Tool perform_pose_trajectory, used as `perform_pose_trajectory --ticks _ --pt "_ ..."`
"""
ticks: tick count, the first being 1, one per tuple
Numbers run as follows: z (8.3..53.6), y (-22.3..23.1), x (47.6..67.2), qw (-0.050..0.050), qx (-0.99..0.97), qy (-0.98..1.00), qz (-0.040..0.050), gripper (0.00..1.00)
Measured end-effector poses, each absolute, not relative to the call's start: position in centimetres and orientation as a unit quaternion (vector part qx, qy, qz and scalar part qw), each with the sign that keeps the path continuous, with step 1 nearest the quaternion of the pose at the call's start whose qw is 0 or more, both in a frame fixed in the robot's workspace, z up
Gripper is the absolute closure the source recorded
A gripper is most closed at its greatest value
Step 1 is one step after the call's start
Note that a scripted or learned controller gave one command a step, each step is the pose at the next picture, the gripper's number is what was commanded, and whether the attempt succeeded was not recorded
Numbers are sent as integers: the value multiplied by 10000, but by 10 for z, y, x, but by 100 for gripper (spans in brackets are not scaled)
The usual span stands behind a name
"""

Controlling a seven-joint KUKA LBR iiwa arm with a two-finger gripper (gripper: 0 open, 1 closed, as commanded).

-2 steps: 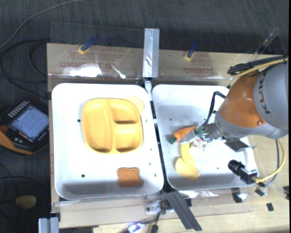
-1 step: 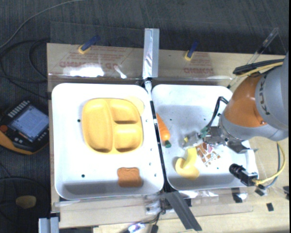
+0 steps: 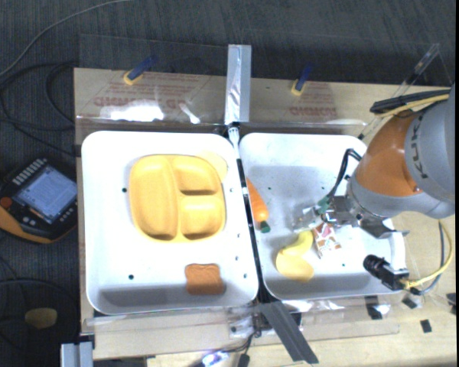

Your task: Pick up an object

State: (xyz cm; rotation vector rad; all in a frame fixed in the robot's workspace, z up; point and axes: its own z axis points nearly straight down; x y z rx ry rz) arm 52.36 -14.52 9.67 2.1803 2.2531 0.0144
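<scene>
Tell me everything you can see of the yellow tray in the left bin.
The yellow tray looks like glossy moulded plastic, rounded at the corners, with three compartments: one long on the left, two smaller on the right. It lies flat, open side up, in the upper middle of the left bin, resting on its floor. Nothing else touches it.

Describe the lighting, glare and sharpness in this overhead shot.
Camera view: even overhead light, with soft shadows along the left bin walls; glare washes out the clear plastic sheet behind the bins; the yellow tray is bright but readable; the gripper area is small and slightly soft, its details hard to resolve.
</scene>
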Motion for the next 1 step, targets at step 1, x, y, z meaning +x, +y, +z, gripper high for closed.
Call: perform_pose_trajectory --ticks 1 --pt "224 -101 545 2 7359 6770 -23 100"
